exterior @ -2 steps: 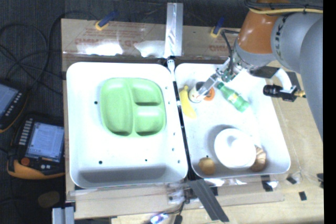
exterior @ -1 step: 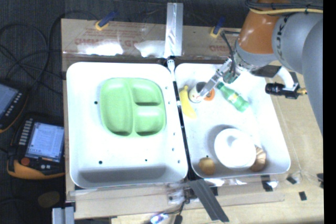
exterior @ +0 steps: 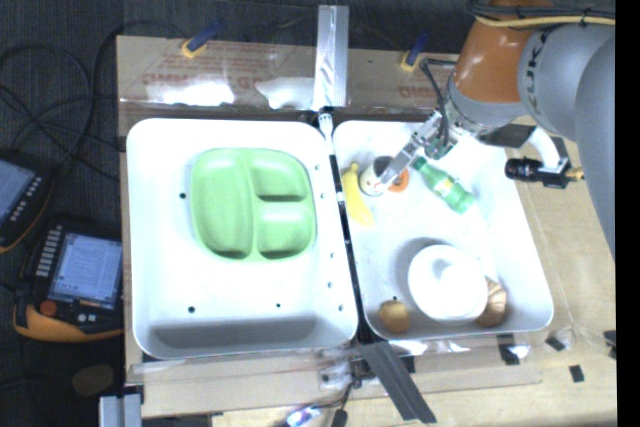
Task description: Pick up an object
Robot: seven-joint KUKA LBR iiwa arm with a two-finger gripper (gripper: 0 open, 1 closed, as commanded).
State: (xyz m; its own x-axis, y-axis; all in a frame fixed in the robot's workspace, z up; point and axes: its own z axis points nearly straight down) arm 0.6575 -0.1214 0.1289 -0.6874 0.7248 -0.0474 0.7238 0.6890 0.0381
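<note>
- The right bin [exterior: 530, 245] carries the pickable things: a banana [exterior: 354, 200] along its nine o'clock wall, a small orange piece [exterior: 399, 181] just beside it, a green bottle [exterior: 446, 186] toward one o'clock, a white bowl [exterior: 446, 282] turned rim-down near five o'clock, and two brown rounded items [exterior: 394, 316] against the bowl's edges at six o'clock.
- The gripper [exterior: 376, 179] sits low at the bin's eleven o'clock, between the banana and the orange piece, touching or nearly touching the latter.
- That orange piece looks the likely target; I judge it light, stiff and small, easy to nudge aside, so the pinch belongs squarely across its middle.
- The banana, if chosen instead, would probably be soft or smooth-skinned and curved; take it across the thick mid-section.
- I cannot tell how wide the gripper is spread, nor whether anything is caught in it; the tip blurs into the objects.
- The left bin [exterior: 160, 245] holds a green divided tray [exterior: 254, 202].
</note>
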